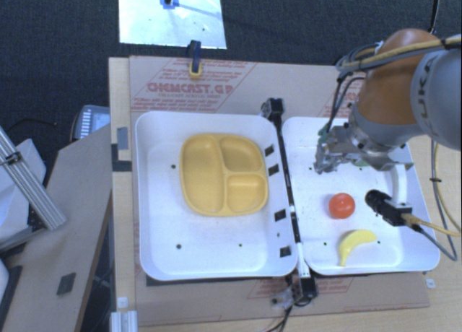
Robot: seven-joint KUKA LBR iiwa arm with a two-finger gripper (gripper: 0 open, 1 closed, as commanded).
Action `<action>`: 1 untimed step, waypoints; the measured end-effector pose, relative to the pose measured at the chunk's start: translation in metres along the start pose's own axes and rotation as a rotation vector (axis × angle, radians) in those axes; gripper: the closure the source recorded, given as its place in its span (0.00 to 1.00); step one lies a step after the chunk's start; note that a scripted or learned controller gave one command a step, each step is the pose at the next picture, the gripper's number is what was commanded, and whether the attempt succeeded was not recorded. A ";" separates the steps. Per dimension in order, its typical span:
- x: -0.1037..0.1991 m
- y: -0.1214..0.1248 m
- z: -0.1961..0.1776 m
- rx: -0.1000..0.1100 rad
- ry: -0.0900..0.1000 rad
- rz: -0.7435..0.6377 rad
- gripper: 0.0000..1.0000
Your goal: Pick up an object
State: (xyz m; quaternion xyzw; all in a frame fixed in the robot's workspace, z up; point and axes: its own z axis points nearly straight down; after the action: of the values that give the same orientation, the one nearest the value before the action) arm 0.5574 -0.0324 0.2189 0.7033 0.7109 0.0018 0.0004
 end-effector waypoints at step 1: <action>0.055 0.005 0.004 0.001 0.000 0.000 1.00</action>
State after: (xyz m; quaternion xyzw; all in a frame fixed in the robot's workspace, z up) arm 0.5621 0.0221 0.2150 0.7035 0.7107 0.0012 0.0000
